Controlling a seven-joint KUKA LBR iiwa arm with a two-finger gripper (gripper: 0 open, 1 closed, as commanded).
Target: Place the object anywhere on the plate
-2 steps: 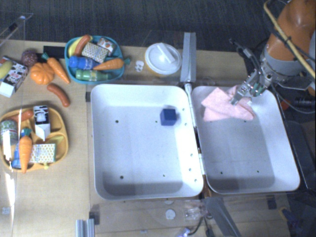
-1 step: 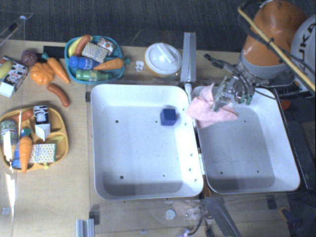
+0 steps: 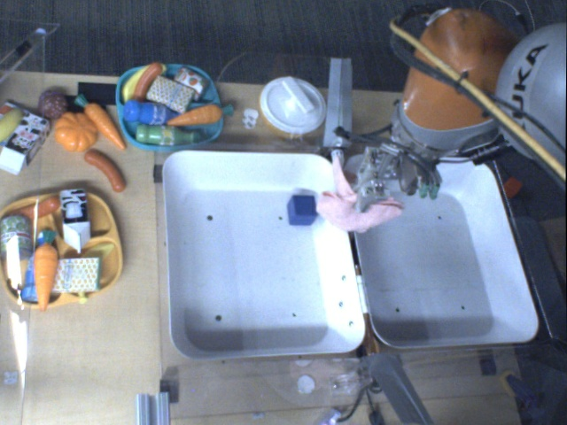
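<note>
Hanging over the seam between the two bins, the gripper (image 3: 372, 189) sits at the upper left corner of the right bin (image 3: 461, 317), with the grey arm and its orange band (image 3: 452, 51) rising behind it to the upper right. A pink floppy object (image 3: 354, 209) droops directly below and slightly left of the metal fingers, its upper strip running up along the divider toward them and its lower part draped over the rim shared with the left bin (image 3: 257, 326). Whether the jaws are clenched on that pink piece or merely above it cannot be told, since the mechanism is a tangle of small parts here. A blue cube (image 3: 302, 209) rests on the left bin's floor, just left of the pink object, apart from it
</note>
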